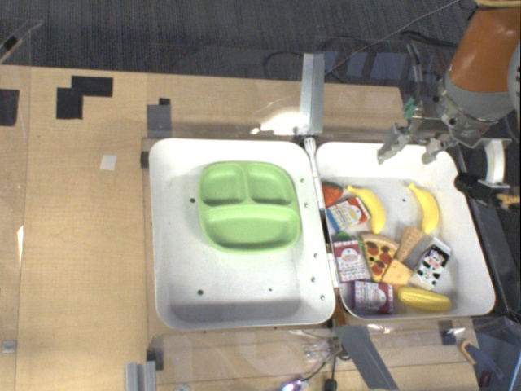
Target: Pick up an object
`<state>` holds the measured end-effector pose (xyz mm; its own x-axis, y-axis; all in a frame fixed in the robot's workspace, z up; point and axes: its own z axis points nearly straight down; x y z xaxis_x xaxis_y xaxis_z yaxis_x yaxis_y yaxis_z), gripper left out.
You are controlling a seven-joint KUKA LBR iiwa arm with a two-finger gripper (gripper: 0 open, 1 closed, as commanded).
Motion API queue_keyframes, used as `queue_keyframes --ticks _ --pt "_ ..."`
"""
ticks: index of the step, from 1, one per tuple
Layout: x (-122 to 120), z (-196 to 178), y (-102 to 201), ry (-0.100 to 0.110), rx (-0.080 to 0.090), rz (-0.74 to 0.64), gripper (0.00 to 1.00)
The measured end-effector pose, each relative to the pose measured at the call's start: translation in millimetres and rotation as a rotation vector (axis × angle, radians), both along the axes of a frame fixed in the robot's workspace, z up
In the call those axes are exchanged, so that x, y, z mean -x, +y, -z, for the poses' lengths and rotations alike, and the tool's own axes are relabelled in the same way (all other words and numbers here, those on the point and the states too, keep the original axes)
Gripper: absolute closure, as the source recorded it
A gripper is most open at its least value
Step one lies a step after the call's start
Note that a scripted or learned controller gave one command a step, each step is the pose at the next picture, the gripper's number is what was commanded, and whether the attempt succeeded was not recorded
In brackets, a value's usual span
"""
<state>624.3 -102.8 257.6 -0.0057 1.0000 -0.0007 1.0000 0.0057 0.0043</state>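
The right bin [480,287] holds several toy foods: two bananas [371,206] [426,208], a yellow piece [423,300], a pizza slice [378,257], a cracker [409,243], small printed cartons [346,215] [350,261] [372,297] and a black-and-white carton [432,265]. My gripper [412,149] hangs above the bin's far edge, open, with nothing between its fingers [391,147]. It stands well above and behind the bananas.
A green divided plate [248,204] lies in the left bin [175,292]. A metal post [313,88] rises behind the divider between the bins. Cables run across the dark floor at the back. The arm's orange band [480,43] is at the upper right.
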Motion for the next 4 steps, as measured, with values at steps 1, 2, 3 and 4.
queue_keyframes --ticks 1,2,3,4 --pt "8 139 -33 0.002 0.0 -0.063 0.0" --pt "13 158 -16 -0.026 0.011 -0.09 0.0" --pt "-1 86 -15 -0.003 0.002 -0.407 0.0" --pt "6 158 0 -0.022 0.011 -0.486 0.0"
